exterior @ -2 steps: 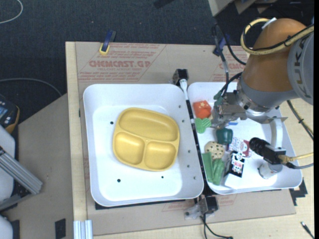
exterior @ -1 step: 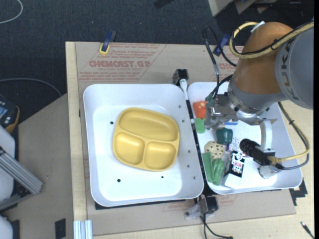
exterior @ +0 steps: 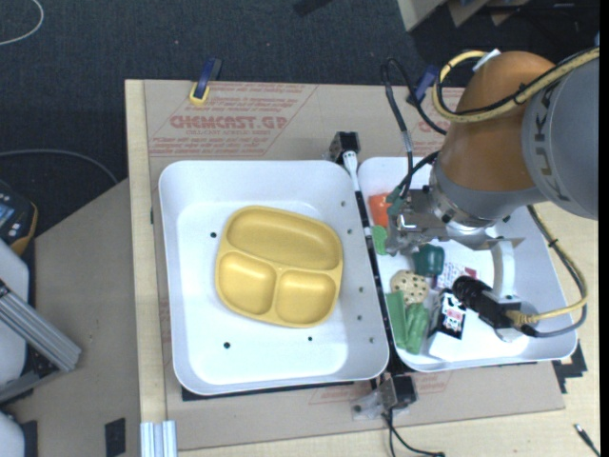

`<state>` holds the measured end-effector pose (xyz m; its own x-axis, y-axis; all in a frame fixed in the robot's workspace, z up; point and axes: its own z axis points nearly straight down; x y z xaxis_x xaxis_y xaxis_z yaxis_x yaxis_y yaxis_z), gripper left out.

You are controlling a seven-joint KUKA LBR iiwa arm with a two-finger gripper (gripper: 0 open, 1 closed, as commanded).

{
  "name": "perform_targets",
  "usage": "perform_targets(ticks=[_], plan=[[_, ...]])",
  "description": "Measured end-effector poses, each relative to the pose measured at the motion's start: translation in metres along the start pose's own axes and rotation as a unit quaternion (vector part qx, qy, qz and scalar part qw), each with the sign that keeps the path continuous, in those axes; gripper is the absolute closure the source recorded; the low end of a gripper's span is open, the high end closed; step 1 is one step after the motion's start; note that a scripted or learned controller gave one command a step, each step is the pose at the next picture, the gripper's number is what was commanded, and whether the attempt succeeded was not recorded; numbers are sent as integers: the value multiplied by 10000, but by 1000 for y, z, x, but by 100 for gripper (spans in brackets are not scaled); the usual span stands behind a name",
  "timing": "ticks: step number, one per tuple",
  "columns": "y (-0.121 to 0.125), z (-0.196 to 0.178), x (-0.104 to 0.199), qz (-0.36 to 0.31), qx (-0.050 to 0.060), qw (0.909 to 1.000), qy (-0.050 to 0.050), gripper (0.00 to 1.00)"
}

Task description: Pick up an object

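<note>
Camera view: tool [exterior: 411, 228] low among right bin's [exterior: 533, 341] clutter.

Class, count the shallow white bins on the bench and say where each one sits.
2. The left shallow white bin holds a yellow divided plastic plate; the right shallow white bin lies beside it, under the grey arm, among small items.

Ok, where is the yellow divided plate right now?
In the camera view, the yellow divided plate lies in the middle of the left bin, across the divider from the arm.
</note>
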<state>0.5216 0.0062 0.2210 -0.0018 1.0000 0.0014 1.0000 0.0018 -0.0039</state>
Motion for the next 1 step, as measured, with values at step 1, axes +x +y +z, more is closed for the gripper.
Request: perform_targets(ticks=[1], plan=[[8, 5, -1, 5, -18, 10000, -7, 100]])
